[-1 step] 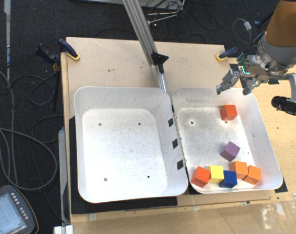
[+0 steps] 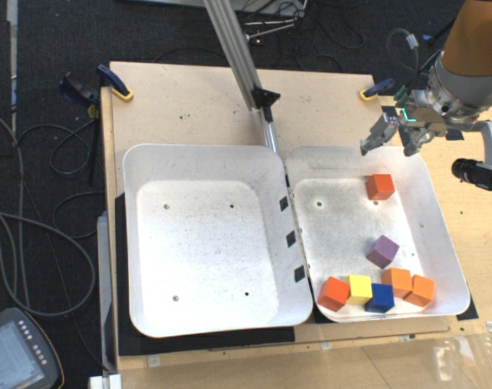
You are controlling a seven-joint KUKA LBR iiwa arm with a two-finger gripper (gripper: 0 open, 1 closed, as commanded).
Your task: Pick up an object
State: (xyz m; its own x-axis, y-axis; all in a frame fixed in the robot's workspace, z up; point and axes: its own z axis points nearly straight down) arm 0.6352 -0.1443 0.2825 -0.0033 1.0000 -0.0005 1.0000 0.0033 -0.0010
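Note:
The right bin [image 2: 428,209] holds several small blocks. An orange block [image 2: 380,186] lies alone near its far end. A purple block [image 2: 382,250] sits in the middle. Along the near rim lie a red-orange block [image 2: 335,292], a yellow block [image 2: 360,287], a blue block [image 2: 381,297] and two orange blocks [image 2: 400,281] [image 2: 421,290]. My gripper [image 2: 391,140] hangs above the far edge of the right bin, up and slightly right of the lone orange block. Its fingers are spread open with nothing between them.
The left bin [image 2: 140,217] stands beside the right one. A slanted metal pole [image 2: 237,55] crosses the bench from the top and ends at the gap between the bins. Clamps [image 2: 116,83] [image 2: 375,90] sit at the bench's far corners.

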